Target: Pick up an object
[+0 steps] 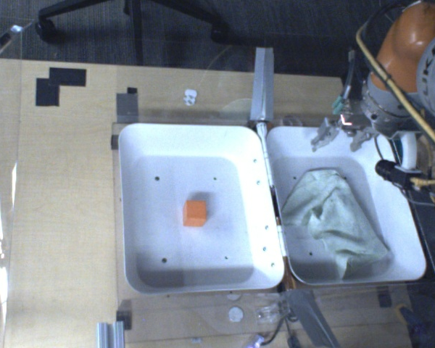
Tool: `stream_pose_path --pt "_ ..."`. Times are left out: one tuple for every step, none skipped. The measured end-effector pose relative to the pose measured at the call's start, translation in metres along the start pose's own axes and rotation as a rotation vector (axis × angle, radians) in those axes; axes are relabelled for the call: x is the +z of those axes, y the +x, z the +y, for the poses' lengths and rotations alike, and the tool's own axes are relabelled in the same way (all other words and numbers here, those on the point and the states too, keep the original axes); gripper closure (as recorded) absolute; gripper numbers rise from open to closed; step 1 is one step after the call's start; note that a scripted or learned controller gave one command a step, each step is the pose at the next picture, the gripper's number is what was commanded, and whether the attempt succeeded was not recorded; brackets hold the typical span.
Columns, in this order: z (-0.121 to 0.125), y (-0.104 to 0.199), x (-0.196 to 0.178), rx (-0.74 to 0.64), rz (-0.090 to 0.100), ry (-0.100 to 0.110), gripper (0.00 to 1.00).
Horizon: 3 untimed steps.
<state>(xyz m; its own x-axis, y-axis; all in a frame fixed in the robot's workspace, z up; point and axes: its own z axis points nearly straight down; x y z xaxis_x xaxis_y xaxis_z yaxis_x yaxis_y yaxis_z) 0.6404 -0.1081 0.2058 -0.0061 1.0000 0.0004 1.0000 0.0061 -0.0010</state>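
The jaws [340, 134] hang spread and empty at the upper right of the frame, above the right bin's [413, 249] far edge. Just below them lies a crumpled pale cloth [336, 220]. A small orange cube [195, 213] sits mid-left bin [141, 158], well apart.

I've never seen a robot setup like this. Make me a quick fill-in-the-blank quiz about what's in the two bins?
1. The small cube in the left bin is ____ in colour.
2. The right bin holds a crumpled ____.
3. The gripper hangs above the ____ bin's far edge.

Missing words: orange; cloth; right
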Motion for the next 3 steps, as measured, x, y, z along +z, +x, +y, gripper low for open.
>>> stream_pose_path --pt "0.01 0.002 0.11 -0.007 -0.001 -0.006 0.0" --pt "0.011 0.004 0.101 -0.009 0.0 -0.007 1.0" --pt "0.016 0.045 0.011 0.216 0.0 -0.003 1.0"
